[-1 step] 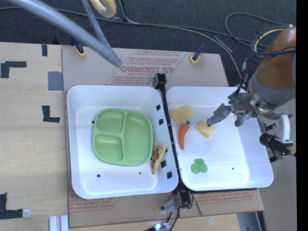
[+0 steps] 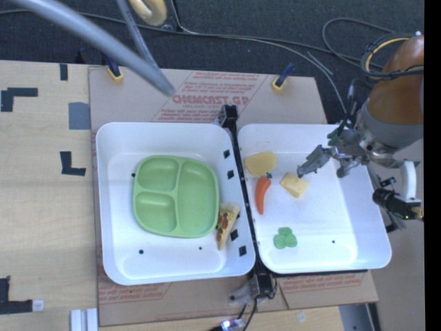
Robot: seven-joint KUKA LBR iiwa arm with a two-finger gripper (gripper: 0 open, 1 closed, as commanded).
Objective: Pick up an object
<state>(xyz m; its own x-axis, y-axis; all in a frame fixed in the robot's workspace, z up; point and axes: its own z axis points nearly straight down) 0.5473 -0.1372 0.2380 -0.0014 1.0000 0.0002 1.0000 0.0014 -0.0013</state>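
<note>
The right bin (image 2: 358, 254) holds a yellow round piece (image 2: 260, 163), an orange carrot (image 2: 262, 194), a yellow cheese wedge (image 2: 294, 185) and a green broccoli-like piece (image 2: 284, 238). My gripper (image 2: 324, 161) hangs over the right bin's upper right part, just right of and above the cheese wedge. One dark finger (image 2: 311, 163) points down-left toward the cheese. Nothing shows between the fingers. A pizza slice (image 2: 225, 224) lies in the left bin beside the green divided plate (image 2: 176, 196).
The left bin (image 2: 110, 185) carries the green plate. A black divider clip (image 2: 229, 116) sits where the two bins meet. Cables run over the dark floor at the back right. A grey pole crosses the upper left.
</note>
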